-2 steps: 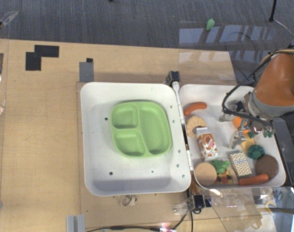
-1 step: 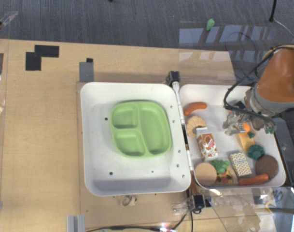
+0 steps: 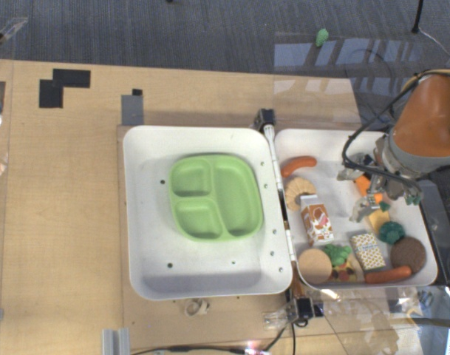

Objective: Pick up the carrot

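Observation:
The carrot (image 3: pixel 365 185) is a small orange piece in the right bin (image 3: pixel 335 148), near its right side and partly hidden under the wrist. My gripper (image 3: pixel 355 193) hangs low over it, reaching in from the right. Its two silver fingers (image 3: pixel 360 211) stand spread apart, one on either side of the carrot. The gripper is open, and I cannot tell whether it touches the carrot.
Around the carrot the right bin holds a sausage (image 3: pixel 298 166), a round waffle (image 3: pixel 300 189), a small carton (image 3: pixel 317 222), a bread roll (image 3: pixel 314 265), green broccoli (image 3: pixel 391 232), a brown cookie (image 3: pixel 408 252) and a second sausage (image 3: pixel 388 275). A green divided plate (image 3: pixel 213 197) lies in the left bin (image 3: pixel 147 272).

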### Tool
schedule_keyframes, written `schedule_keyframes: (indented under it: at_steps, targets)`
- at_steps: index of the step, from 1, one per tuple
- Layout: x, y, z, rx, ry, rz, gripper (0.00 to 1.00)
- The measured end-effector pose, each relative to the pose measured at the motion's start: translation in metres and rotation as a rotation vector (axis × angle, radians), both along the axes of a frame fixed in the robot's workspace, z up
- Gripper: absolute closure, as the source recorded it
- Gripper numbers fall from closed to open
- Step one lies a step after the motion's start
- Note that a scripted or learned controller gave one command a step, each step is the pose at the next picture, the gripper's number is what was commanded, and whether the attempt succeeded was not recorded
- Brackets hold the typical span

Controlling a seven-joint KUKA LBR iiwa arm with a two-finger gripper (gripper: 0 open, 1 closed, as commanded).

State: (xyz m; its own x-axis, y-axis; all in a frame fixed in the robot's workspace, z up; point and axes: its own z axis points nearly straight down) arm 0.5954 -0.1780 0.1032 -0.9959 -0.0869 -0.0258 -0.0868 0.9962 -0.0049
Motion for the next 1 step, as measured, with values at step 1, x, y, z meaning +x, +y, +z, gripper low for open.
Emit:
schedule_keyframes:
  at_steps: [1]
  targets:
    - [-0.0238, -0.0265, -0.0138, 0.007, 0.010, -0.266, 0.00]
